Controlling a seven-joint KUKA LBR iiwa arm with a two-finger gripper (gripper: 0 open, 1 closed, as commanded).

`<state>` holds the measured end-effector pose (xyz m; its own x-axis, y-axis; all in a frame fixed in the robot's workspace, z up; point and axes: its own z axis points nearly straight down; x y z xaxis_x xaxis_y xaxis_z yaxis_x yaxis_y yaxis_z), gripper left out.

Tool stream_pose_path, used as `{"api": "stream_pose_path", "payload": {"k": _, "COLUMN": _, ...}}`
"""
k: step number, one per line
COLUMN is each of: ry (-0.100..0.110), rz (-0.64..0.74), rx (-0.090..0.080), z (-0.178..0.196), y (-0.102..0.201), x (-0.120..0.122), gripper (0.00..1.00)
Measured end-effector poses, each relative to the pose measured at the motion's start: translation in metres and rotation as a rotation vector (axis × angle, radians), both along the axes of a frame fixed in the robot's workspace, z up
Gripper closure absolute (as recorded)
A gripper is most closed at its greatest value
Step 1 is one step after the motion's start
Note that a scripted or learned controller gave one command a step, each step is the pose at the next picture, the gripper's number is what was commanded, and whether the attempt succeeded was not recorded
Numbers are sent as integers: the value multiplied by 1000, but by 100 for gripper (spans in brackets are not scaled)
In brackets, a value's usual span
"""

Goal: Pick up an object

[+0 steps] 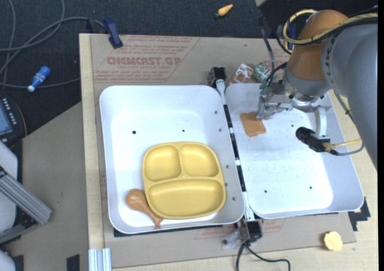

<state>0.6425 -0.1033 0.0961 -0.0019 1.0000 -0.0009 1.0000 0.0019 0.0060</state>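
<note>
Left bin (114, 144): we are seeing a yellow divided plate (183, 180) lying flat in its near half, three compartments facing up, and a tan drumstick-shaped toy (141, 204) lying against the plate's near-left edge, its thin end pointing toward the bin's near wall.
Right bin (300, 186): we are finding one flat orange-brown piece (252, 125), toast-like, lying on the floor near the far-left corner, close to the wall shared with the left bin.
Arm (312, 48): it is reaching in from the right, its orange band sitting above the wrist, over the far end of the right bin.
Jaws (265, 109): they are hanging just beyond the orange-brown piece; we cannot tell whether they are spread or pressed together, and nothing is showing between them.
Writing: we are reading "CHEMCAST GP" in red on the brown sheet (144, 59) covering the tabletop beyond the bins; smaller lines of print there are too fine to read.
Off the bins: a small yellow lump (333, 240) is lying at the near-right corner, crumpled wrappers (252, 72) beyond the right bin, a blue clamp (111, 32) at the sheet's far-left corner.
</note>
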Motion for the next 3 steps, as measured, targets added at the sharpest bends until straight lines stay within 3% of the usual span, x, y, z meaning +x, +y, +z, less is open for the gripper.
{"api": "stream_pose_path", "payload": {"k": 1, "ry": 8, "rz": -4, "rx": 1, "z": 18, "y": -9, "x": -45, "gripper": 100}}
{"api": "stream_pose_path", "payload": {"k": 2, "ry": 7, "rz": -2, "rx": 2, "z": 17, "y": -8, "x": -44, "gripper": 0}}
{"api": "stream_pose_path", "payload": {"k": 3, "ry": 3, "rz": 1, "rx": 0, "z": -13, "y": 3, "x": -4, "gripper": 0}}
